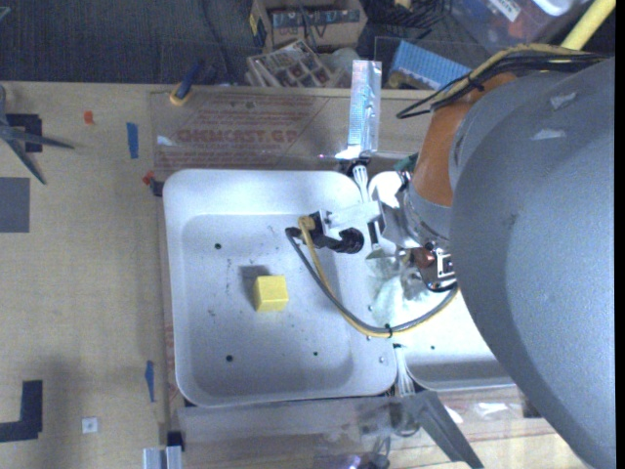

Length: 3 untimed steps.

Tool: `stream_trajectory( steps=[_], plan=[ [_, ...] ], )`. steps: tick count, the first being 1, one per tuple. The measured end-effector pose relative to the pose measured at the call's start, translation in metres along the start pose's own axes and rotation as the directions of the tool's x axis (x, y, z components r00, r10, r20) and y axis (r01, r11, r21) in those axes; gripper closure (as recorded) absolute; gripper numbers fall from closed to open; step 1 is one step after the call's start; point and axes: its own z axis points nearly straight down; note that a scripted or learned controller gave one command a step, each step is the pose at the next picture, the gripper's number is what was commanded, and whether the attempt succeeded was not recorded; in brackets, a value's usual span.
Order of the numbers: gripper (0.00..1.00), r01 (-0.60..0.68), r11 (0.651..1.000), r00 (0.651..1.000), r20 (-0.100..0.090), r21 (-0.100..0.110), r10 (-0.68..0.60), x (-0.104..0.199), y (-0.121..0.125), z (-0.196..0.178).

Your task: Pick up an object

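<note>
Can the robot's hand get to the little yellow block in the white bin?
Probably yes. The small yellow cube-shaped block lies alone on the floor of the left shallow white bin, with nothing over it, and the hand is just beside it.

Wooden bench [88, 262], blue tape strips [133, 141] on its left part, small orange marker [89, 117] near them, dark square patch [14, 205] at left edge, clear plastic sheet [244, 130] behind the bins, cluttered cardboard box [303, 13] and cables [220, 8] beyond the bench

Robotics lab, white bins [195, 203] on wooden bench [78, 262], cluttered electronics [303, 13]
</note>
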Motion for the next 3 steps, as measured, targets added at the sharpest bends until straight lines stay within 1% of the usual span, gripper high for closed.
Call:
stream_trajectory(
  steps=[3],
  plan=[
    [1.0, -0.011, 1.0, 1.0, -0.002, -0.001, 0.011, 0.002, 0.005, -0.028]
  ],
)
